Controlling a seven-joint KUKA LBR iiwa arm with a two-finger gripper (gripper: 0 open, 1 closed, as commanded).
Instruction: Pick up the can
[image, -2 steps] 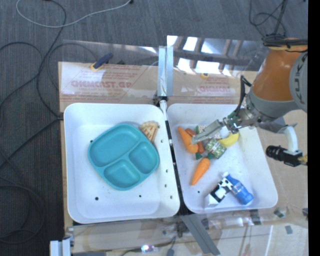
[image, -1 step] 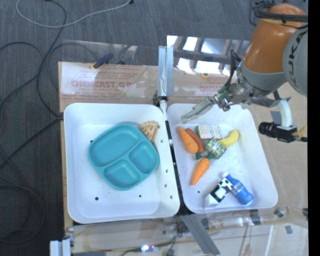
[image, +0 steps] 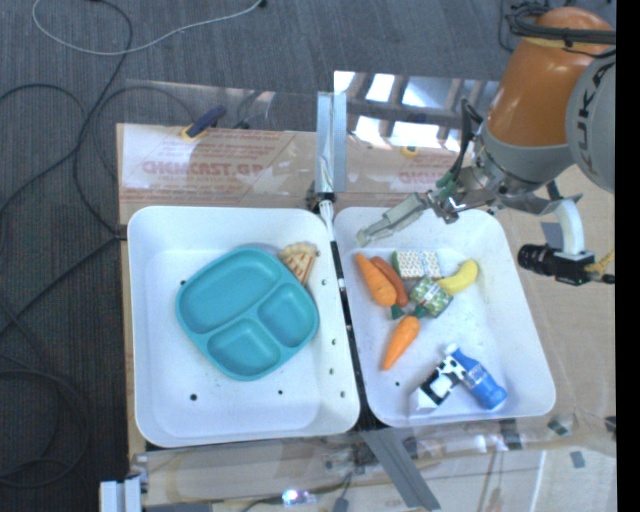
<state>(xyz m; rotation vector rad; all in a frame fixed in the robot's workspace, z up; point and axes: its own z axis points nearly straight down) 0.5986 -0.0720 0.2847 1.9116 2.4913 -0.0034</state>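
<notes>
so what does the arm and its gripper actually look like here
The arm has a bulbous orange band above grey metal wrist housing. From it extends a slim grey gripper with long, narrow metallic fingers. Small green and red details sit at the gripper's base, and thin dark cables run along the wrist. A black cylindrical part on a white bracket sticks out beside the wrist.

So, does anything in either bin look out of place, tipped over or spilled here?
Mostly no. The can lies on its side among the carrots in the right bin, and the blue bottle lies flat too. A waffle piece sits tucked against the teal plate. Nothing looks spilled.
</notes>
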